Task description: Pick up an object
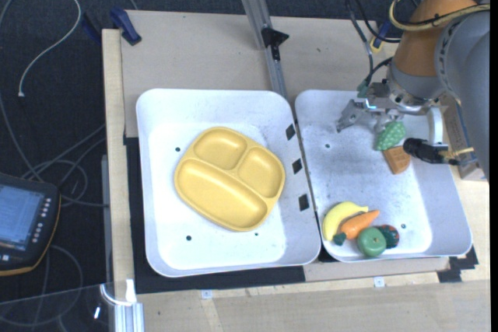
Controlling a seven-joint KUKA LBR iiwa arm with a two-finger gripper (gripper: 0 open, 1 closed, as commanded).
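Note:
My gripper hangs over the far part of the right bin, open, with nothing between its fingers. A green knobbly object lies just to the right of it, touching or nearly touching the right finger. An orange-brown block sits right below the green object. At the bin's near edge a yellow banana, an orange carrot, a green apple and a small dark red item are bunched together.
The left bin holds a yellow divided plate. A slanted metal pole rises behind the bins. The grey arm with its orange band covers the right bin's far right corner. Cables lie on the floor at left.

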